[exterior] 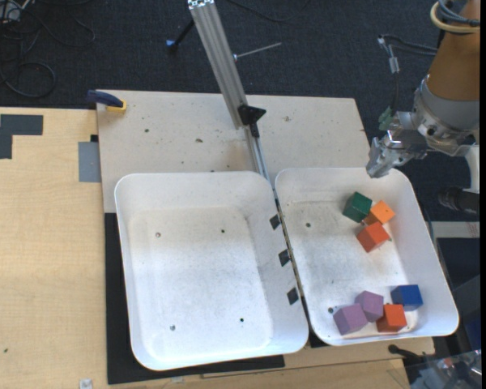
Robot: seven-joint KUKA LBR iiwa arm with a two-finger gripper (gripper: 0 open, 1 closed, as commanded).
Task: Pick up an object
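My gripper (378,163) hangs over the far right corner of the right bin (324,186), just above its rim. Nothing shows between its tips. Below and left of it lie a green block (357,206), an orange block (381,212) and a red-orange block (373,236), clustered together. At the bin's near edge sit two purple blocks (360,312), a blue block (407,296) and another orange block (393,318).
The left bin (194,186) lies beside the right one, with black clips along the shared edge. A slanted aluminium post (223,59) rises behind the bins. A blue and yellow tool (107,100) rests at the board's far left corner.
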